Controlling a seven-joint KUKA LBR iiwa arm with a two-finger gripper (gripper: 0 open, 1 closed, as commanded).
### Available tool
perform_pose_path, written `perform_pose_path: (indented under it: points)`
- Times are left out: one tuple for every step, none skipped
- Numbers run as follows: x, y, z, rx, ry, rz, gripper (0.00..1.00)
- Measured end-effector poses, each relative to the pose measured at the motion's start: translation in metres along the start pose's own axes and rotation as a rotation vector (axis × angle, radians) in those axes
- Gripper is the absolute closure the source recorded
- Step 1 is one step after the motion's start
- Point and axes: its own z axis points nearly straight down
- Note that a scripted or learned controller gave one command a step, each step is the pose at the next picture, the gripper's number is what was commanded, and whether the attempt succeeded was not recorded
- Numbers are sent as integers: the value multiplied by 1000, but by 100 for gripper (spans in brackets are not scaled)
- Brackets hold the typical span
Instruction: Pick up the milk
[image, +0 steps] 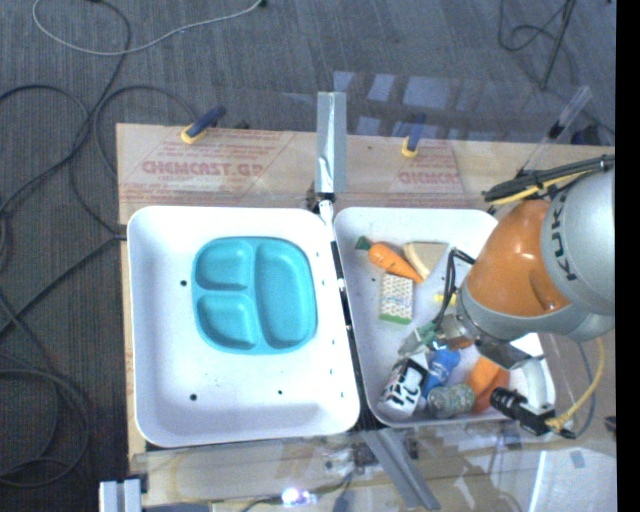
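Observation:
The milk (404, 386), a small black-and-white carton, lies tilted near the front edge of the right bin (352, 262). My gripper (432, 338) reaches down into this bin from the grey and orange arm (515, 275), just above and right of the carton. It hangs over a blue bottle (442, 362) that touches the carton's right side. The arm's bulk hides the bin's right part.
In the right bin lie a carrot (392, 260), a green-and-white box (396, 298), a grey-green lump (452, 401) and an orange piece (484, 381). The left bin (160, 390) holds a blue divided tray (256, 293). A metal post (329, 140) stands behind the bins.

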Motion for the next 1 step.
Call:
perform_pose_path:
  points:
    - [-1,1,-1,-5,-4,1,0]
